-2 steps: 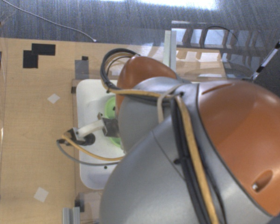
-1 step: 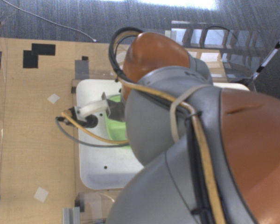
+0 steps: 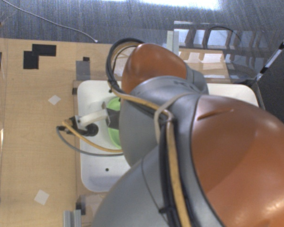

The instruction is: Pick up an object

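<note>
No writing or label can be read anywhere here. The arm (image 3: 189, 141) bulks across most of the view from the right, grey shells and orange domes, with a tan cable and black hoses running along it. It reaches down over the left white bin (image 3: 92, 171), whose rim and floor show at the arm's left side; a corner of the right bin (image 3: 236, 91) shows behind the arm. The gripper (image 3: 111, 115) sits low in the left bin, largely hidden by the wrist, and whether it is open or closed cannot be told. Just beside it, touching or nearly so, lies a bright green object (image 3: 114, 135), of which a curved edge shows below the gripper and a smaller green patch above it; the rest is covered by the arm, so its shape is unclear, and nothing shows it being held. A white fitting with a black connector (image 3: 87, 124) sticks out leftward from the wrist over the bin's edge. The wooden bench (image 3: 28, 141) carries black square marks (image 3: 38, 55) at upper left.
</note>
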